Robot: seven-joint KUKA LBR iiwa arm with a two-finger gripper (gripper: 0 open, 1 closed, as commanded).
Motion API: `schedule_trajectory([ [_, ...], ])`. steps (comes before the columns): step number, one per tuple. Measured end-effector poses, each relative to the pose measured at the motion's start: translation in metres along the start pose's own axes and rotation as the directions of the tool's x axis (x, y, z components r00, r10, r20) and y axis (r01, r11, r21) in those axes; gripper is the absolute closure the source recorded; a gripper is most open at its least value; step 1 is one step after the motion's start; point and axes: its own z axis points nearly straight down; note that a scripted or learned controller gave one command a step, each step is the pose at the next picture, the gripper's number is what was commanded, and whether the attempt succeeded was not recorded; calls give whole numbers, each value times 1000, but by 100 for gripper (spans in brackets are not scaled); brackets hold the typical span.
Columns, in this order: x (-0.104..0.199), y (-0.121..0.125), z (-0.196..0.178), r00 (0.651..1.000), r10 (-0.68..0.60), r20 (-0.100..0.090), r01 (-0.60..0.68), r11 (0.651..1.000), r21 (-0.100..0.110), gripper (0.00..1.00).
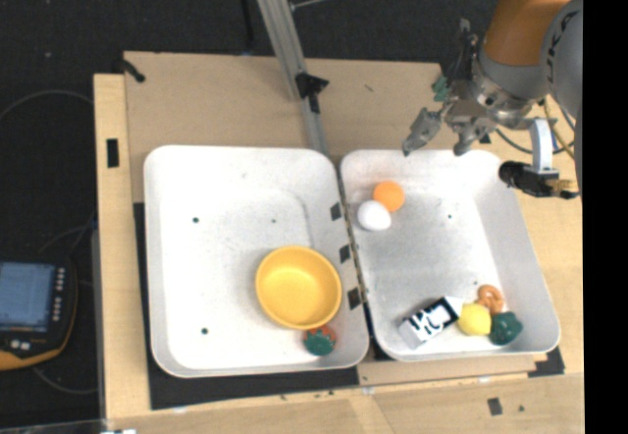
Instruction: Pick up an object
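Note:
My gripper [438, 141] hangs above the far edge of the right bin [510, 226], open, with nothing between its spread fingers. Below and left of it in that bin lie an orange ball [390, 194] and a white ball [373, 216], touching each other. At the bin's near right corner sit a black-and-white block [429, 321], a yellow fruit [474, 320], a dark green object [506, 328] and a small orange ring-shaped piece [491, 298]. The left bin [196, 226] holds a yellow bowl [297, 286] and a small green-and-red object [320, 341] at its near edge.
A slanted metal pole [285, 29] rises behind the bins, ending near the gap between them. A handheld pendant [29, 312] lies off the bench at the left. Brown bench surface [373, 98] surrounds the bins.

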Motion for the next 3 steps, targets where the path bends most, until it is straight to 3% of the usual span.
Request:
schedule_trajectory([
  [1, 0, 0, 0, 1000, 0, 1, 0, 1000, 0, 0],
  [3, 14, 0, 99, 1000, 0, 1, 0, 1000, 4, 0],
])
